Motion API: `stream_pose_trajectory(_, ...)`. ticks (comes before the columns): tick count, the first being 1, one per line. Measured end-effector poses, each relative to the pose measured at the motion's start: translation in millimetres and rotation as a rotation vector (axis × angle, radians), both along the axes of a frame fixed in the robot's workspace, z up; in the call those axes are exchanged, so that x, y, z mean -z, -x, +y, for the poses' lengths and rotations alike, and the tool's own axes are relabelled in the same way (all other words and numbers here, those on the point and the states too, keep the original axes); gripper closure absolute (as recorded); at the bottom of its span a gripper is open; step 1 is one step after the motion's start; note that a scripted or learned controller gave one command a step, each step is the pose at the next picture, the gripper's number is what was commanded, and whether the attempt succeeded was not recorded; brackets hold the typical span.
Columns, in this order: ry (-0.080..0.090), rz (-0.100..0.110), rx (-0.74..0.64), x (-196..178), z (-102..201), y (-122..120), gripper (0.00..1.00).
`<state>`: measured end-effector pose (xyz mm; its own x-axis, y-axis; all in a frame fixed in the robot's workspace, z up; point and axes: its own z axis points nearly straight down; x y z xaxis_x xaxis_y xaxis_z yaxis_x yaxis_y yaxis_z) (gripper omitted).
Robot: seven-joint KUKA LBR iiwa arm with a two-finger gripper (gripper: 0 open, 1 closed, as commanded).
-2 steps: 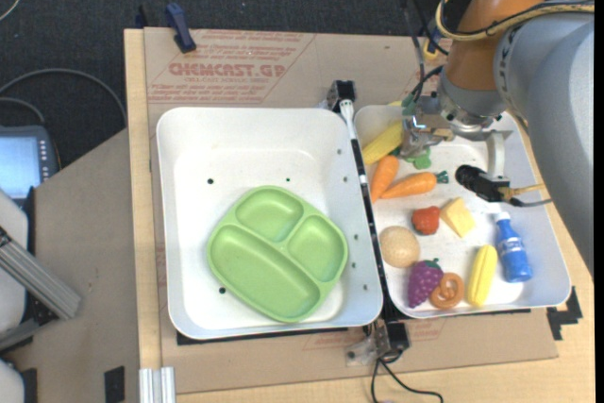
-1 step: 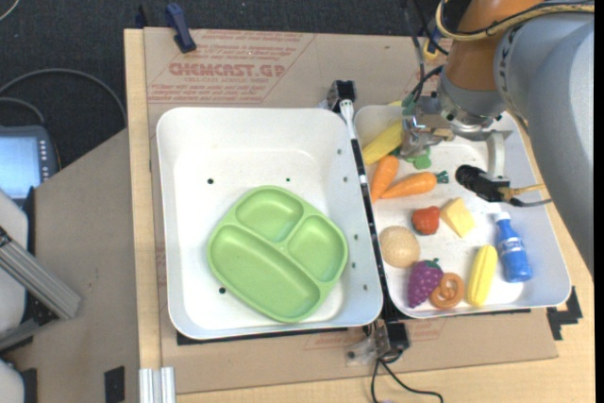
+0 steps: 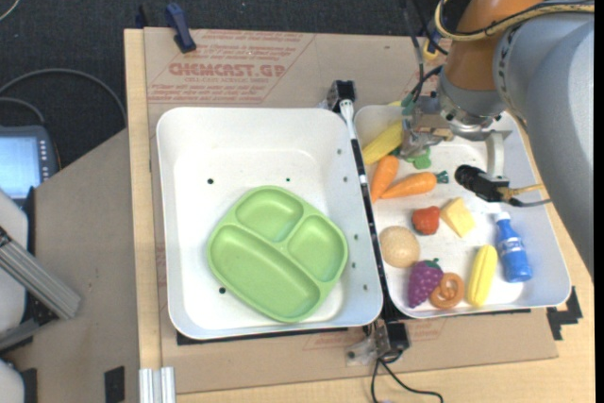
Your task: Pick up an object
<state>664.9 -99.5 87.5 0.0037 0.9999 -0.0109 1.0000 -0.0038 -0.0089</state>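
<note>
Yellow plastic banana [image 3: 382,144] lies at the far left of the right shallow white bin [image 3: 540,224], slanting along the inner wall. The tool [image 3: 415,149] hangs just beside the banana's right end, low over the bin's far part; whether it is released or clenched cannot be told from this angle, and nothing can be seen gripped in it. The grey arm [image 3: 557,80], with its orange band [image 3: 483,14], reaches in from the right.

Just near of the tool lie two orange toy carrots: the shorter carrot [image 3: 382,176] stands slanted by the left wall, and the longer carrot [image 3: 411,186] lies crosswise, its green top to the right. Nearer still sit a small red tomato-like piece [image 3: 426,220] and a pale yellow block [image 3: 459,218], close together. A beige egg-shaped piece [image 3: 398,247] lies left of them. Along the near edge are a purple bunch of grapes [image 3: 424,281], an orange ring-shaped piece [image 3: 448,290] touching it, and a yellow corn cob [image 3: 481,275]. A blue bottle with a white cap [image 3: 512,252] lies to the right of the cob.

The left shallow white bin [image 3: 175,193] holds a light green divided plate [image 3: 276,252], set toward its near side. Both bins rest on a brown cardboard sheet with red print [image 3: 226,61] covering the desk.
</note>
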Motion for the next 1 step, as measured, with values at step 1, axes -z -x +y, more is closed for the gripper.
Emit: stream_pose_trajectory(1, -0.002, 0.000, -0.001, 0.1, -0.8, 0.0, 1.00)
